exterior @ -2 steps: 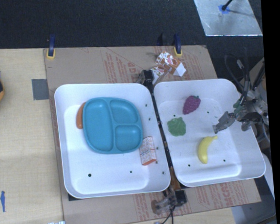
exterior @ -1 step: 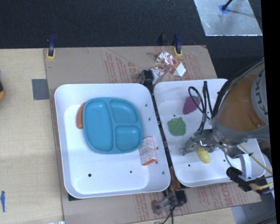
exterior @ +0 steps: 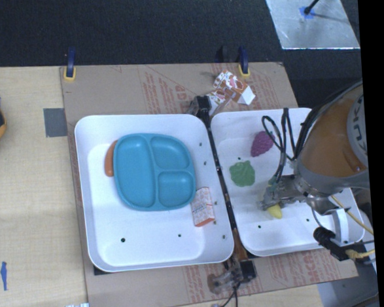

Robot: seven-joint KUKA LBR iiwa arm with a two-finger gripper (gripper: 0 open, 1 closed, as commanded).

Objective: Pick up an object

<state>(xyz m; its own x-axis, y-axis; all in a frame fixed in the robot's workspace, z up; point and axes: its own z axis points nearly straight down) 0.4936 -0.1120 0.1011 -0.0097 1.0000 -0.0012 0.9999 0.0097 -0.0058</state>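
We find the metal two-finger pincer low in the right white plastic bin, at the centre right of the frame, hanging from the grey arm with its orange band that comes in from the right edge; whether it is open or closed we cannot tell, since its tip is small and dark against the wrist. Directly beneath that tip lies one small yellow object, touching or nearly touching the metal, though we cannot see it gripped. Up and to the left in the same bin we count one green crumpled lump, and above that one purple grape-like cluster, so three loose things in this bin. Black cables loop down from the bin's upper part toward the wrist. We count two bins, side by side; the left white bin holds one blue divided plate with three compartments, one orange piece peeking out from the plate's left edge, and one small red-and-white packet at the plate's lower right corner. One crumpled red-and-white wrapper lies on the brown cardboard sheet just above the gap between the bins.
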